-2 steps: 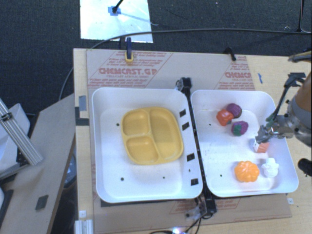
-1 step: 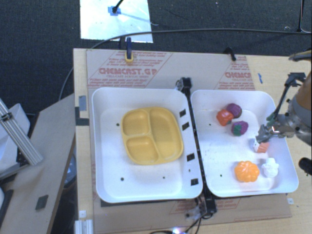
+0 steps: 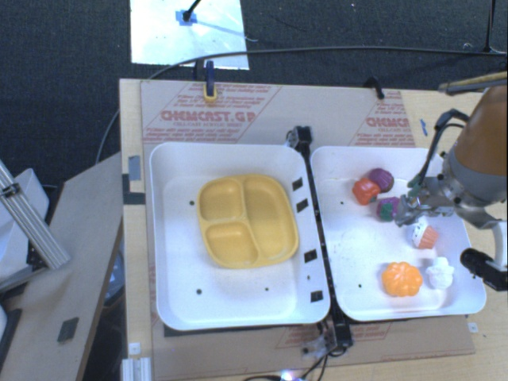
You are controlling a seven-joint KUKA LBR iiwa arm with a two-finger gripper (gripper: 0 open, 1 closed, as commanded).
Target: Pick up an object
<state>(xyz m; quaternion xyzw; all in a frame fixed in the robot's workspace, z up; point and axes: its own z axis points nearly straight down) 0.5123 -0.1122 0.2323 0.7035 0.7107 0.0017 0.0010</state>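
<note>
the small green and purple toy (image 3: 387, 208) lies in the right of the frame, in the right bin (image 3: 349, 292), just below the orange and purple pieces (image 3: 373, 186). the gripper (image 3: 410, 209) sits right beside it; we cannot tell whether it is released or clenched. we judge we should centre over the toy, clear of the white cupcake (image 3: 423, 234), before lifting. the yellow tray (image 3: 246, 220) sits left.

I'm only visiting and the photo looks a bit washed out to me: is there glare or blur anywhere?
In the camera view, the shiny sheet on the dark floor glares nearly white; the two shallow white bins are bright, with soft shadows beside the yellow divided plastic tray; the small toys and the grey gripper look slightly soft.
</note>
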